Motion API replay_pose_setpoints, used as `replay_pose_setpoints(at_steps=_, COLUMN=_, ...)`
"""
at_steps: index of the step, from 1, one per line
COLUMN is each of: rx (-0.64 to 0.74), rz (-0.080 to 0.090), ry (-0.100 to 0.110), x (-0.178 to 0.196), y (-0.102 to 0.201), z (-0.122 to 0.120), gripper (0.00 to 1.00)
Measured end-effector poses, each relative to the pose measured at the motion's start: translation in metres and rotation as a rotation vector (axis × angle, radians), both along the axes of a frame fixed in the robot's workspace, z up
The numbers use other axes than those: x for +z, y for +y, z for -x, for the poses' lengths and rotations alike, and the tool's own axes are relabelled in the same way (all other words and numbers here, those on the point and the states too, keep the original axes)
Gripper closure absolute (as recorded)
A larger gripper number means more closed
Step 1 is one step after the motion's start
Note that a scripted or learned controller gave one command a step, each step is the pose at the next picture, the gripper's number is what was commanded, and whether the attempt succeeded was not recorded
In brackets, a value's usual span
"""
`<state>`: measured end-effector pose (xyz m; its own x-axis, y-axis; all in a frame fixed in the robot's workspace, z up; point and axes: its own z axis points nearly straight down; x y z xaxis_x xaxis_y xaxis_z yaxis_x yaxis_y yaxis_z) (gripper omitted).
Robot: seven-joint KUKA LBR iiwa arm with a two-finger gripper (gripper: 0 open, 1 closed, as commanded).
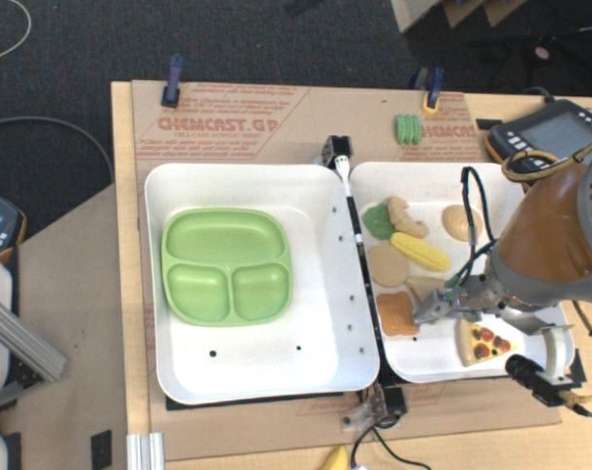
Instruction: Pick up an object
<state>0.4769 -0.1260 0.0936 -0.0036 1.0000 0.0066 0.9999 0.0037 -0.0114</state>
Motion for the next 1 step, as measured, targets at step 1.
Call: replay_pose_setpoints(at_steps=1, rx=-0.005, rz=0.007, ry=-0.014, x=0.0178, y=-0.0040, z=-0.0024, gripper=1.00)
